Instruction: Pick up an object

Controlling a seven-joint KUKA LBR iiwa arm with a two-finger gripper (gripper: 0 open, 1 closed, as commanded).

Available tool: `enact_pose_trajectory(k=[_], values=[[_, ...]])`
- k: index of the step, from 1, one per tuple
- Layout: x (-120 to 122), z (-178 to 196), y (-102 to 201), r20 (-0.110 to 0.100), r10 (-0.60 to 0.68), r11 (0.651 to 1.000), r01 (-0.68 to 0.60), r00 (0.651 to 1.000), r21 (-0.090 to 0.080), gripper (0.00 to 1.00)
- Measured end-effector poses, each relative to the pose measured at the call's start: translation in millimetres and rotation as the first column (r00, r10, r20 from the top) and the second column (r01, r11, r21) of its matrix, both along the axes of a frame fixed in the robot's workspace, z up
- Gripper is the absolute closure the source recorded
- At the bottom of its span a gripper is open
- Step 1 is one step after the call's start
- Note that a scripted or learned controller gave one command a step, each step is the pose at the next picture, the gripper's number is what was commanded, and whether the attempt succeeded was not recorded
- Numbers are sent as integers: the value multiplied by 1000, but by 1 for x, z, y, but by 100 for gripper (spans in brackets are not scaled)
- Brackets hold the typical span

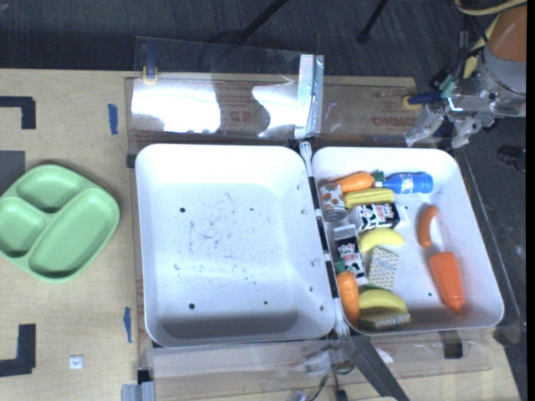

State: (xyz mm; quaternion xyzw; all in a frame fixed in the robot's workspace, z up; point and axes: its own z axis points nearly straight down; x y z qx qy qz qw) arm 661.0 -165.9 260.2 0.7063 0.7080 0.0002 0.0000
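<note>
Gripper (pixel 440 132) open, holding nothing, above right bin (pixel 483 249) w/ glossy orange carrot (pixel 446 279)

Two shallow white plastic bins side by side; left bin (pixel 221 241) bare, faintly scuffed; right bin (pixel 481 249) holds toy food: large orange plastic carrot (pixel 447 279), blue bottle (pixel 407 182), yellow banana (pixel 380 239), black-and-white carton (pixel 378 215); gripper (pixel 439 129) above right bin's far rim; green sectioned plate (pixel 55 220) well apart at left.

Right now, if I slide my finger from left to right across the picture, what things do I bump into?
Green plate → left white bin → right white bin with the toy food → blue bottle → big carrot → robot hand.
</note>
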Motion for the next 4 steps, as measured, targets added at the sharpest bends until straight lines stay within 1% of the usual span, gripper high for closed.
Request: enact_pose_trajectory(k=[1,2,3,4], values=[[-17,-132,12,1,69,998,-69,998,0,0],[-2,-150,1,23,52,999,-52,998,-10,0],[7,-112,14,3,-15,1000,15,1000,-1,0],[8,-159,-12,8,-14,1000,14,1000,-2,0]])
